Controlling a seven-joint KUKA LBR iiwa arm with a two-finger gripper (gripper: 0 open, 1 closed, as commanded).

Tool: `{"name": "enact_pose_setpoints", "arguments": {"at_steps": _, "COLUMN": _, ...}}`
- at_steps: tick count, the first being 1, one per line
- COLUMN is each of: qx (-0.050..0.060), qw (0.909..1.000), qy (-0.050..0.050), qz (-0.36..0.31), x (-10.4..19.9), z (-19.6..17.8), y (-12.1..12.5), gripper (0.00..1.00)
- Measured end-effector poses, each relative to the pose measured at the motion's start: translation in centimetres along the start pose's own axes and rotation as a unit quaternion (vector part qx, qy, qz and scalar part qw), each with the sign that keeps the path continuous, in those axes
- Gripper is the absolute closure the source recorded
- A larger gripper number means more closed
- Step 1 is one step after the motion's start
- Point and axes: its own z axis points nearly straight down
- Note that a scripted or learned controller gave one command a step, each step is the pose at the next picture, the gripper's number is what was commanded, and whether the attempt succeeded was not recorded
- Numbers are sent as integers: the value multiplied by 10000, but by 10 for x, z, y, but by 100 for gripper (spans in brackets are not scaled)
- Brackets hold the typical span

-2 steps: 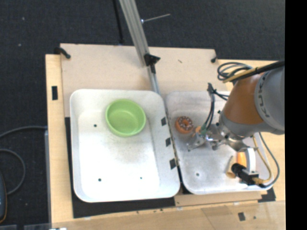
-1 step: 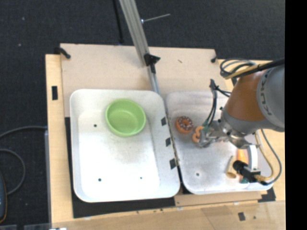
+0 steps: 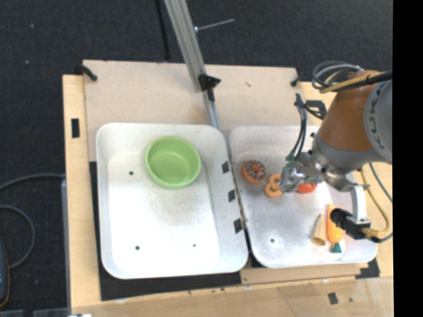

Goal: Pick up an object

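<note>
A tan counter [image 3: 152,91] seen from above at a slant, set on dark carpet, carries two shallow white bins side by side.

The left bin [image 3: 132,243] fills the centre-left of the frame. A round light-green bowl [image 3: 173,162] sits upright in its upper part, well apart from everything else.

The right bin [image 3: 277,249] lies at centre-right and holds several small things. A brown ring-shaped object like a doughnut [image 3: 254,171] rests near the bin's upper left area. Just to its lower right is a smaller orange ring [image 3: 272,189]. Just right of that, a small red-orange object [image 3: 305,187] peeks out from under the arm. Near the bin's lower right edge lie a tan cone-like piece [image 3: 320,232], an orange piece [image 3: 334,230] touching it, and a bit of green [image 3: 336,247] just below.

The grey arm with its orange band [image 3: 347,121] reaches in from the right edge of the frame, with cables looping around it. Its claw [image 3: 291,177] hangs low over the middle of the right bin, just beside the orange ring and the red-orange object. The metal tips are small and blurred against the bin, so whether the claw is spread or pressed together cannot be told, and nothing can be seen gripped in it.

A grey metal pole [image 3: 188,38] slants from the top centre of the frame down to the gap between the bins.
</note>
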Motion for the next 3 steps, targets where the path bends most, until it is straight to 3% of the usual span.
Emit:
{"name": "enact_pose_setpoints", "arguments": {"at_steps": 2, "qx": 22, "qw": 10000, "qy": -1, "qz": -6, "x": -7, "z": -101, "y": -1, "gripper": 100}}
{"name": "enact_pose_setpoints", "arguments": {"at_steps": 3, "qx": 29, "qw": 10000, "qy": 1, "qz": 3, "x": 41, "z": -104, "y": 18, "gripper": 100}}
